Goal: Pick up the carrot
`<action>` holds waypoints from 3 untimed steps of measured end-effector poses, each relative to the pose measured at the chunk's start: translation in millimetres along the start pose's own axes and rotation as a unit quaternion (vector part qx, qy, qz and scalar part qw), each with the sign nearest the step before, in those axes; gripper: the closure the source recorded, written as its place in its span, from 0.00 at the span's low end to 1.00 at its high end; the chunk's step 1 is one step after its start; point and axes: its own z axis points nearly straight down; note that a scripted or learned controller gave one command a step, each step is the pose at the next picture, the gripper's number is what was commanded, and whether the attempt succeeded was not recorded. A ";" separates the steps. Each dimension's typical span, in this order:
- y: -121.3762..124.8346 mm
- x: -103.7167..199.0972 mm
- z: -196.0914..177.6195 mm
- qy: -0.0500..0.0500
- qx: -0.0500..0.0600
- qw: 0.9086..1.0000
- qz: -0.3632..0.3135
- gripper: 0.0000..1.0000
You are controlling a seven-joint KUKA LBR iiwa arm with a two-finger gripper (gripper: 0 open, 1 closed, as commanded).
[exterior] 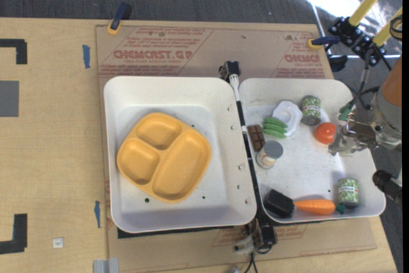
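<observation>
The carrot (314,206) is orange with a green tip on its right end. It lies flat along the front wall of the right bin (300,166). My gripper (343,144) hangs over the right side of that bin, behind the carrot and a little to its right, close to a red tomato (325,132). Nothing shows in the gripper. A black block (278,202) touches the carrot's left end, and a green-labelled can (348,190) stands just right of its tip.
The right bin also holds a second green can (311,109), a white piece (287,116), green pods (275,127), a brown bar (255,136) and a tipped tin (270,154). In the left bin (121,99) sits a yellow divided plate (164,155).
</observation>
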 end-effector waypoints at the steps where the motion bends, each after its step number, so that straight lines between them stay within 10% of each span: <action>1: -21.3 72.8 56.4 0.000 0.002 0.986 0.164 1.00; 3: -55.3 194.5 -35.5 0.000 0.001 0.964 0.266 1.00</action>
